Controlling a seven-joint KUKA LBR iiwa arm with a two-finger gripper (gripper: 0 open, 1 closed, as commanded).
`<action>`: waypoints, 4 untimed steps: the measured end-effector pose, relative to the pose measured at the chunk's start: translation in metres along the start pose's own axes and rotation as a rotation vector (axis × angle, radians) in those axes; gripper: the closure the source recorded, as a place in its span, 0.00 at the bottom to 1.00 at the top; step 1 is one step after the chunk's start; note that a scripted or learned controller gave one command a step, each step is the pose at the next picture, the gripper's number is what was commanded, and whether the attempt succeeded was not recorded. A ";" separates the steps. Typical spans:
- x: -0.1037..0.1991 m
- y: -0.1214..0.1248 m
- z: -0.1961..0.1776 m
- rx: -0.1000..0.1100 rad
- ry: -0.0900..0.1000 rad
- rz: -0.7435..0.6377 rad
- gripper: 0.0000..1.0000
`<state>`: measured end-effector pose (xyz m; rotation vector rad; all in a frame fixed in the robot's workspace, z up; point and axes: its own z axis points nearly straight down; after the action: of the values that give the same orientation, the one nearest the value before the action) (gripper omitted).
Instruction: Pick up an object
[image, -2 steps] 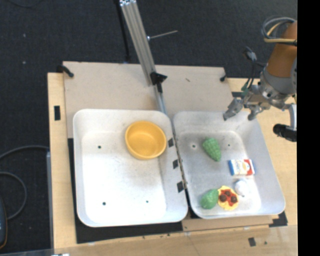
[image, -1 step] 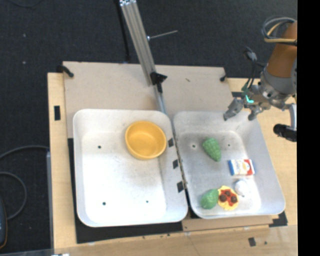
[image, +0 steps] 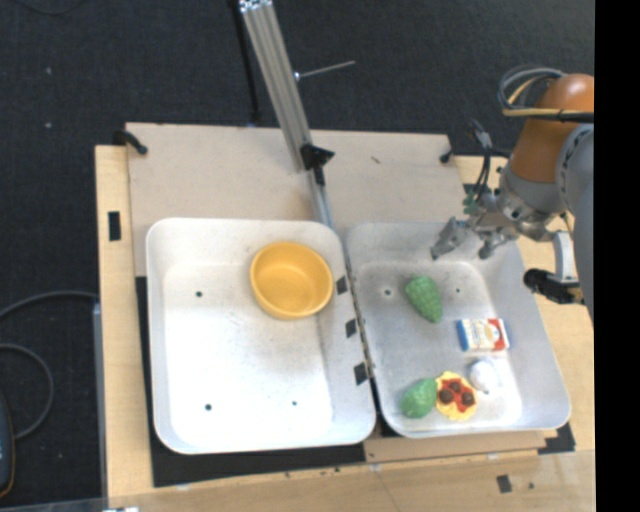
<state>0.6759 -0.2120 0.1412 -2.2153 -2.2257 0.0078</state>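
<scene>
Yellow bowl (image: 291, 279) in left bin (image: 180, 330); claw (image: 466, 243) spread wide, empty, over right bin (image: 535, 370).

A yellow bowl (image: 291, 279) sits upright near the centre of the frame, in the upper right part of the left bin. In the right bin, a green lumpy object (image: 424, 298) lies right of centre. Below and to its right lies a small box (image: 482, 334) in white, blue and red. Along the lower right lie a second green lump (image: 419, 397), a yellow item with red spots (image: 457, 394) just beside it, and a small white object (image: 483, 375).
</scene>
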 end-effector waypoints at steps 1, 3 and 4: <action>-0.001 -0.001 0.042 -0.002 -0.001 -0.003 0.00; -0.005 0.004 -0.018 -0.012 -0.001 -0.003 1.00; -0.007 0.001 -0.064 -0.011 0.002 0.000 1.00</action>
<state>0.6768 -0.2191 0.2052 -2.2203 -2.2302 -0.0064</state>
